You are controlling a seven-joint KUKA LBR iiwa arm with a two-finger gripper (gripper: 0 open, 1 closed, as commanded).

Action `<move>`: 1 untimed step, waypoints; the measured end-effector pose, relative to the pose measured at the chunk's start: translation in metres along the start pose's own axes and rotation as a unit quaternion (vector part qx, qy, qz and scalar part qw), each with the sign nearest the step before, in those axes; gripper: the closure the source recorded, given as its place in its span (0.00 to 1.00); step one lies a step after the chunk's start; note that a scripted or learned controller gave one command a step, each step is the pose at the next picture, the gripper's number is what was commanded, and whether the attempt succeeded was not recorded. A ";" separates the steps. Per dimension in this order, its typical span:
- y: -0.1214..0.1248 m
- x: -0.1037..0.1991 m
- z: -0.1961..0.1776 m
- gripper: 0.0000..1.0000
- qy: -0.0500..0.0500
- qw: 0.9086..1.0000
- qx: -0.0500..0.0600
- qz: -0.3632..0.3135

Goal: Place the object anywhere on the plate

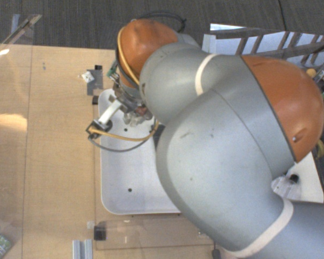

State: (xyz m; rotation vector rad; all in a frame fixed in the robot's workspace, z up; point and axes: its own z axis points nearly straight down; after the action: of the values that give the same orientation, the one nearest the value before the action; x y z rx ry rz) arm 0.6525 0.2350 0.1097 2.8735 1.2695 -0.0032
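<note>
Pale wooden bench point(43, 144) carries a shallow white bin point(124, 169). The grey-and-orange arm point(216, 144) covers its far end. I cannot tell the fingers' state or which way the object lies.

Arm point(227, 161): bulky glossy grey rounded links, with pale seam rings between segments. Orange dome cap point(143, 45) at the far end of the white bin point(116, 198); second orange cap point(289, 101) right of the bin. Tiny dark screw dots on the shell.
</note>
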 end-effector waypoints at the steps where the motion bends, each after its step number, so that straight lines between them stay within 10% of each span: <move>1: -0.045 -0.040 -0.005 1.00 0.002 0.979 0.000 -0.204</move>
State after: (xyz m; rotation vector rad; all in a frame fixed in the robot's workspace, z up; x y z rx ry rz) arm 0.5921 0.2353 0.1149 2.5553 1.8296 0.0031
